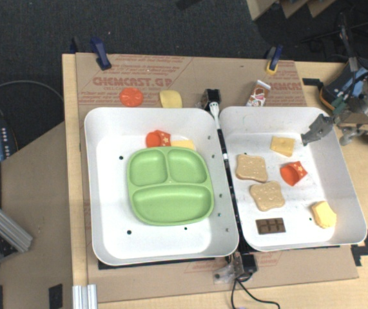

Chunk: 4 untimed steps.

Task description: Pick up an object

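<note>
Chocolate bar (271,225) frontmost; claw (315,132) above right bin (345,172), nothing visibly held.

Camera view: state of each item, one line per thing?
Gripper: over right bin's upper right corner, nothing visibly held.
Green divided plate: flat in left bin, compartments bare.
Two toast slices: flat, right bin.
Red piece: loose, right bin.
Chocolate bar: flat, right bin front.
Small carton: outside the bins, on the board.

The right bin (338,172) holds two toast slices (251,167) (267,196), a red wedge (292,172), a yellow block (283,146), a yellow lump (324,215), and what may be chocolate (271,225), all lying flat and apart.
</note>
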Tool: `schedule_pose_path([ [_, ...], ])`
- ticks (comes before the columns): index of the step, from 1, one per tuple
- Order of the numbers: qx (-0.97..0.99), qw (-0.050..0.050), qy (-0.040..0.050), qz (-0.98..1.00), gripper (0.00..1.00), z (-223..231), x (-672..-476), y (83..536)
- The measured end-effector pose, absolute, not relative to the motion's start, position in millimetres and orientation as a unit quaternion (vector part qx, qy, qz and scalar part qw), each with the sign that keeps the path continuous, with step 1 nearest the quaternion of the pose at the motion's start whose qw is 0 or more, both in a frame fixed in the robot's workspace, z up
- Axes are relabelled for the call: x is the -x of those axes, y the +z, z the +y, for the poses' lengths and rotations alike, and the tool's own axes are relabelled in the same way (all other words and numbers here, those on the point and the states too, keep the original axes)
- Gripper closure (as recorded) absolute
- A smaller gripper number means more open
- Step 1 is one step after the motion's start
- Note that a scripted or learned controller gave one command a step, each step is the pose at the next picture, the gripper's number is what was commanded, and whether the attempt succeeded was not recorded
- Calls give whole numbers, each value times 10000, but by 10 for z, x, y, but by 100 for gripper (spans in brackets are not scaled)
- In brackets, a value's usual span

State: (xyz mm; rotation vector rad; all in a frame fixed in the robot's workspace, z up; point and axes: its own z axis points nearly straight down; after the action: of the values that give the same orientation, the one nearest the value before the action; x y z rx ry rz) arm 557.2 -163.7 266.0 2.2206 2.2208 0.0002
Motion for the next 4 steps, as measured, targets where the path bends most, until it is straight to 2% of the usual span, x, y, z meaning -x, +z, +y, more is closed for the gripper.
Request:
schedule_pose_path([
  [1, -7080, -61, -36, 7062, 0, -1804, -5420, 1348],
  [2, -7068, -33, -13, 7074, 0, -1755, -5624, 808],
  [3, -7076, 2, 1, 7066, 100, -1769, -5634, 954],
  [4, -7053, 19, 14, 7089, 100, -1442, -6085, 844],
])
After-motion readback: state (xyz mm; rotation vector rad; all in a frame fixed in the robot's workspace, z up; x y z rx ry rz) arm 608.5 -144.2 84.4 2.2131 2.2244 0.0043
